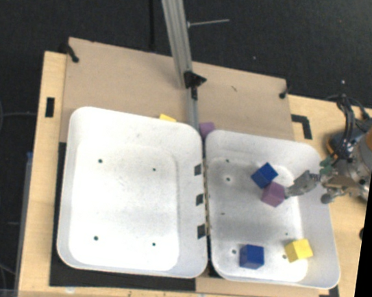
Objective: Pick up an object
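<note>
A: What is seen on the desk (261, 107) in the camera view?

B: Two shallow white bins are set side by side. The left bin (77, 183) is seen at nine o'clock from the frame's middle, the right bin (318, 240) at about four o'clock. A grey metal rail (177, 25) is laid at a slant from twelve o'clock down to the seam between the bins.

A: And what is carried by the right bin?

B: Four blocks are seen. A blue cube (264, 175) is placed toward twelve o'clock in the bin, with a purple block (273, 194) touching it at its five o'clock corner. A second blue block (251, 256) is found at six o'clock, and a yellow block (299, 250) just beside it, toward four o'clock.

A: Where is the end effector?

B: The end effector (299, 185) is reached in from three o'clock, over the bin's right rim. Its grey tip is seen just beside the purple block, at that block's two o'clock side. Whether it is released or clenched cannot be told, and nothing is shown held by it.

A: Anything behind the bins?

B: A small yellow piece (168, 117) and a small purple piece (207, 128) are partly hidden at the bins' far edges.
</note>
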Tool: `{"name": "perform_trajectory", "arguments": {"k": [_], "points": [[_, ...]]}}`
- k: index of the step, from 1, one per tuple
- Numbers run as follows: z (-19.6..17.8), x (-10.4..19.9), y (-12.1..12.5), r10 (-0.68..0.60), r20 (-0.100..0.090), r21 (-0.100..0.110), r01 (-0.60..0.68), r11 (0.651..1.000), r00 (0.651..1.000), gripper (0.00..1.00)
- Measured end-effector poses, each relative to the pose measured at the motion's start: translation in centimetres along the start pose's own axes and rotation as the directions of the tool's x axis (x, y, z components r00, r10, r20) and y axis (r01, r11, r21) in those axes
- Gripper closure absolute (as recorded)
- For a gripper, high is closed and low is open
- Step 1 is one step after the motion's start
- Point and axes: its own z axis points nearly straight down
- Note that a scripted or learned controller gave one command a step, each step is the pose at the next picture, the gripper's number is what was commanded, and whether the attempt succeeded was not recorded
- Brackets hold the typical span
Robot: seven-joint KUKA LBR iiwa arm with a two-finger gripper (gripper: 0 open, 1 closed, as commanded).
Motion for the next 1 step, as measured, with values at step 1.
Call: {"name": "perform_trajectory", "arguments": {"k": [1], "points": [[15.98,-0.56,2.88,0.000,0.001,0.007,0.000,1.000,1.000,0.00]]}}
